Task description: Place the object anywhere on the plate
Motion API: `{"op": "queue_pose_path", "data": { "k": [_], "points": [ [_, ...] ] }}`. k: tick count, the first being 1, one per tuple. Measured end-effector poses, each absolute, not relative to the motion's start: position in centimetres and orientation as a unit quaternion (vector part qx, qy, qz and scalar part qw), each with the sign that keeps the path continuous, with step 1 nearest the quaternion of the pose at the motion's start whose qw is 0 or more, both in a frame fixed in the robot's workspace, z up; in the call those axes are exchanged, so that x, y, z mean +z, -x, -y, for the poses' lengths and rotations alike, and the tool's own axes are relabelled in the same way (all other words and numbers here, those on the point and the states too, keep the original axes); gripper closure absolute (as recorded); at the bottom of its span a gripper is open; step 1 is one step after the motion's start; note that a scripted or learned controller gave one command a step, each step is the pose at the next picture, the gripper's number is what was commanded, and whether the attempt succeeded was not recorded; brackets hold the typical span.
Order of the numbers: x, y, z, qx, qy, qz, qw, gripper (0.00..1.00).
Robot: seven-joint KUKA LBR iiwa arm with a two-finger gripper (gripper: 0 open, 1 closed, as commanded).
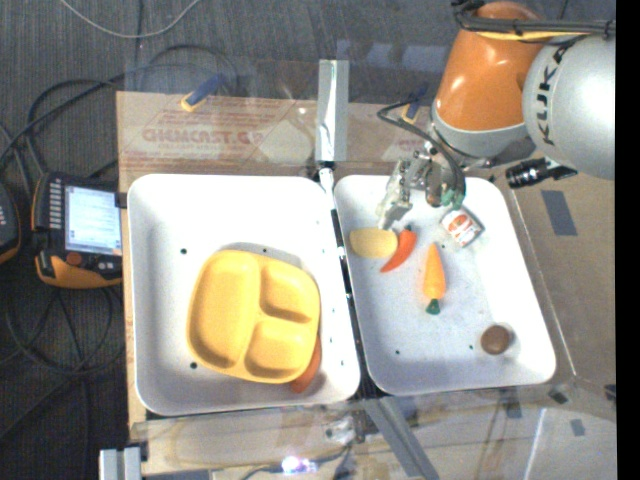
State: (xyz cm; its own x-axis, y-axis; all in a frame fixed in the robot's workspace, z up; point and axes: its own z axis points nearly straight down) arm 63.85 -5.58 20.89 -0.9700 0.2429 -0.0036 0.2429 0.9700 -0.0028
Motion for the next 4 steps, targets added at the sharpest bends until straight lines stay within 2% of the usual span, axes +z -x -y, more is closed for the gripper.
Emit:
{"op": "queue_pose_path", "data": {
  "k": [1, 2, 3, 4],
  "points": [
    [21.6, -57.6, -8.5, 0.0014, -0.154, -0.988, 0.000, 1.00],
    [22.3, -52.1, -4.4, -0.0007, -0.084, -0.996, 0.000, 1.00],
    [18.4, -58.4, -0.1, 0.0005, -0.105, -0.994, 0.000, 1.00],
    [19.6, -64.2, -2.6, 0.0016, -0.119, -0.993, 0.001, 1.00]
  ]
}}
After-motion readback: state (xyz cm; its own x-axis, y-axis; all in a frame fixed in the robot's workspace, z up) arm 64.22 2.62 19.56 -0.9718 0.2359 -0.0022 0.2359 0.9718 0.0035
